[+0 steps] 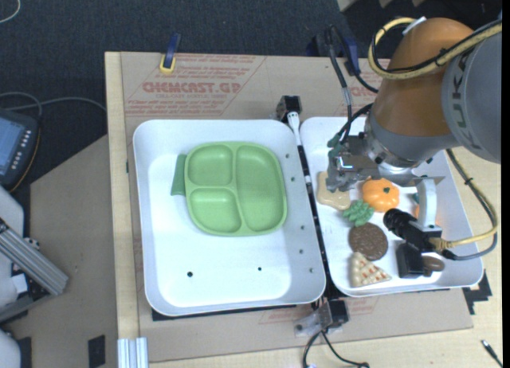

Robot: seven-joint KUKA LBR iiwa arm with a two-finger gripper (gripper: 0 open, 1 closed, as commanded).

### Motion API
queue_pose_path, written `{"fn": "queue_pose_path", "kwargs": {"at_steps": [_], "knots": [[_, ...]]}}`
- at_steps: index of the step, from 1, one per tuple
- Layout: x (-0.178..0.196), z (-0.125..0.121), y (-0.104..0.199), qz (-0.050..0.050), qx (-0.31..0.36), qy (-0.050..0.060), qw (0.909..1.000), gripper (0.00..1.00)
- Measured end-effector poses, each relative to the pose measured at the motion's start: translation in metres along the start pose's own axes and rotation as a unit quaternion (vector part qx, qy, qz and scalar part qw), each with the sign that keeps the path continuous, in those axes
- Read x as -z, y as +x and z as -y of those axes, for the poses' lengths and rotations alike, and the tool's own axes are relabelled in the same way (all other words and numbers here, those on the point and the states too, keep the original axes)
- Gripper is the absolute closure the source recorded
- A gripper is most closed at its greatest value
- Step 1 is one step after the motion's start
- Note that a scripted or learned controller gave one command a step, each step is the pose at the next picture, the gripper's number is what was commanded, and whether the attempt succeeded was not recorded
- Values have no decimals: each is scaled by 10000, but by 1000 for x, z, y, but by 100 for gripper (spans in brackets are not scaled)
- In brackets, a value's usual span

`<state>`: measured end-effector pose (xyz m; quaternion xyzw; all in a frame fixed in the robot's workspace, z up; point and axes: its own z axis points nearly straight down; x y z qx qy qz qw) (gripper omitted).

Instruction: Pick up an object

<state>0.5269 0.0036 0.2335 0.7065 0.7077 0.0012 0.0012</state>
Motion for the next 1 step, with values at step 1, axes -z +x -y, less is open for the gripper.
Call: {"fn": "queue_pose_path", "kwargs": {"at_steps": [1], "knots": [[-18,-5,11,-1,-4,35,10000,100]]}}
